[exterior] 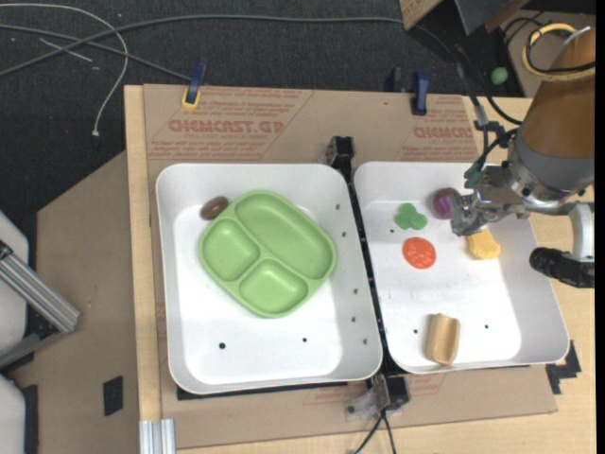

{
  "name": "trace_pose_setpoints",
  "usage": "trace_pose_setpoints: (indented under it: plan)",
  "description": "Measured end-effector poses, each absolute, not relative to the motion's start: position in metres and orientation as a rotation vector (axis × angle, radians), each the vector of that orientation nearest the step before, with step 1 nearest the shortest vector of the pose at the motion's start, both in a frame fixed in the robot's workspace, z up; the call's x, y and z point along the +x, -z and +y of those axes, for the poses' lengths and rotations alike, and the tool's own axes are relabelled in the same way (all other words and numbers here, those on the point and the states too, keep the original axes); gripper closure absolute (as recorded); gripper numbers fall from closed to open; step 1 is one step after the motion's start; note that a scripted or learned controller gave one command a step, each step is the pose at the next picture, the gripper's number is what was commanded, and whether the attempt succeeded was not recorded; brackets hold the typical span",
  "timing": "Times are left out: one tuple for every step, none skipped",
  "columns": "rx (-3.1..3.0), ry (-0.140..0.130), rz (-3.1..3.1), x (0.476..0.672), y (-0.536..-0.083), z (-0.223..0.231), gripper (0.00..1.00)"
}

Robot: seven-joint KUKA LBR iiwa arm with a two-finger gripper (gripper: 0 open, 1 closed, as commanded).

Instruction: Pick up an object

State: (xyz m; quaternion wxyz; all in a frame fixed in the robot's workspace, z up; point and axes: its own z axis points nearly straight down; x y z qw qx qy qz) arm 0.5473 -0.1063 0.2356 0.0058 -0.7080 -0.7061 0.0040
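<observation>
From my seat I can read red print on the cardboard sheet [284, 121] under the bins. At about eleven o'clock, above the left bin [180, 282], it looks like "CHEMCAST GP", though the letters are faint. At about one o'clock, above the right bin [529, 329], the same print starts again but is cut off. I can read nothing else.

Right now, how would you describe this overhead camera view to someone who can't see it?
A grey robot arm's tool hangs over the right bin among a purple piece, green piece, red tomato, yellow chunk and tan roll. The left bin holds a green divided plate and a brown piece.
</observation>
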Motion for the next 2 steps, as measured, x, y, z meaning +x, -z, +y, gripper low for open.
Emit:
trace_pose_setpoints:
  plan:
    - [-2.221,-0.001,-2.22,0.55,-0.242,-0.106,0.0]
    - [-2.218,-0.005,-2.217,0.558,-0.194,-0.107,0.0]
